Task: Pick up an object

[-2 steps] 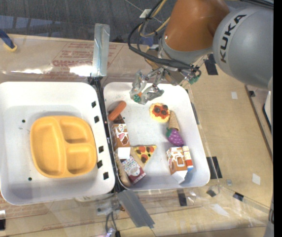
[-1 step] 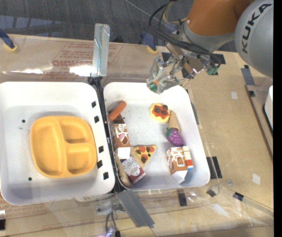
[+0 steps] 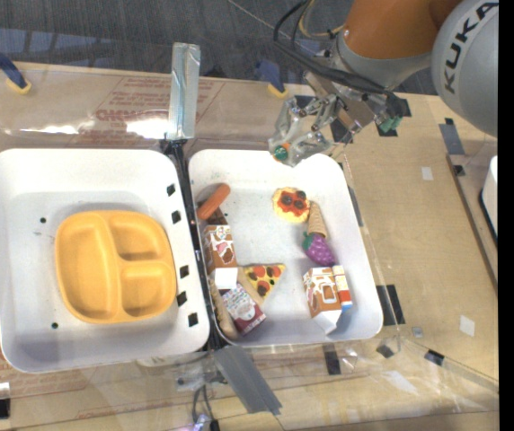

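The gripper (image 3: 295, 144) hangs over the upper rim of the right bin (image 3: 358, 241), just above the centre of the frame; whether it is spread or pressed together I cannot tell, since the clear plastic and wiring there blur together, and nothing visibly sits in it.

The toys lie in the right bin. A sausage (image 3: 213, 200) rests at its upper left, a small round pizza (image 3: 290, 203) sits near the top middle, and a bunch of grapes (image 3: 320, 249) lies just below that. A pizza slice (image 3: 263, 279) is lower down, with a small carton (image 3: 327, 293) at the lower right.

All of these look like light, stiff plastic play food, likely a bit slippery. The carton seems easiest: flat parallel sides, standing apart from its neighbours. The sausage would be taken across its narrow middle.

In the left bin lies a yellow divided tray (image 3: 115, 265).
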Robot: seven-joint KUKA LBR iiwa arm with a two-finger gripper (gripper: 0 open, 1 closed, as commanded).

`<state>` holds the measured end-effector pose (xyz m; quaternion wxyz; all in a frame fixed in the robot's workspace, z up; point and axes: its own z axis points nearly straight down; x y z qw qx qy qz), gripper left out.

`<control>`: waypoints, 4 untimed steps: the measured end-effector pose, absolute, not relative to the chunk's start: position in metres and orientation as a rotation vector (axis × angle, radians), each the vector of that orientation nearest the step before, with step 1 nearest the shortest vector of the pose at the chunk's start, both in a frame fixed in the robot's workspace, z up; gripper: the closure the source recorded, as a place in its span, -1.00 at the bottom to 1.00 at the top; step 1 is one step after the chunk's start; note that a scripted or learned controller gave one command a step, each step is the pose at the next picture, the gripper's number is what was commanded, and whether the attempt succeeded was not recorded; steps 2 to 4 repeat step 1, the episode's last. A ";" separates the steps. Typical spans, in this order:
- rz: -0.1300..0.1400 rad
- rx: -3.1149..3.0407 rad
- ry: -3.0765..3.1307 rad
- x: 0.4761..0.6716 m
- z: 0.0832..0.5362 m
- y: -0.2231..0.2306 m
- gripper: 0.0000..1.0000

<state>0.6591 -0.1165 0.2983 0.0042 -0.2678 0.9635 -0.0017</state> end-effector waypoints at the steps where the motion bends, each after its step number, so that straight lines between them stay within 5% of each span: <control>1: -0.005 -1.112 2.932 0.658 0.300 -0.146 1.00; 4: -0.005 -1.112 2.932 0.658 0.300 -0.146 1.00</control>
